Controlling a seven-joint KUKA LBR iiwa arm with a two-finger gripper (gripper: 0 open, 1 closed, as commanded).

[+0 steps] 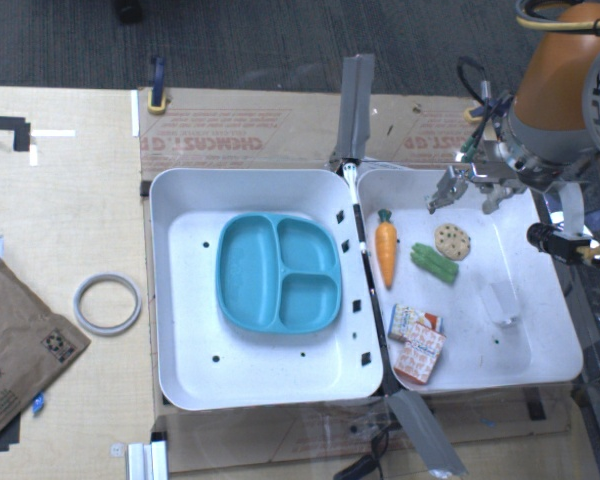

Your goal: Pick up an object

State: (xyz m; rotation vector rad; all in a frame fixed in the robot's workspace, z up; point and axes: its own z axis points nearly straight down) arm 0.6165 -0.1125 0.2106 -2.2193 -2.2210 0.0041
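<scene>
Where the pale wooden bench (60, 198) spreads widest, two shallow white plastic bins sit side by side with rounded corners and glossy walls. Inside the left bin (180, 298) lies a smooth turquoise plate (278, 272), softly rectangular and moulded into three compartments. Above the far corner of the right bin (540, 353) hangs the grey arm (565, 58), its domed orange band catching the light. Its gripper (470, 190) hovers over the bin's upper edge, two thin metal fingers spread apart with nothing between them.

A flat brown cardboard sheet (20, 353) lies tilted at the bench's left edge, and near it rests a ring of tape (107, 302), greyish and hollow.

On the right bin's floor the objects lie below and to the left of the gripper, well apart from it. A crinkled red-and-white snack packet (417, 345) lies near the front. An orange toy carrot (386, 251) with a green top stands lengthwise beside the dividing wall. A stubby green vegetable piece (435, 264) lies slanted, just beside a round, speckled cookie (452, 241).
</scene>
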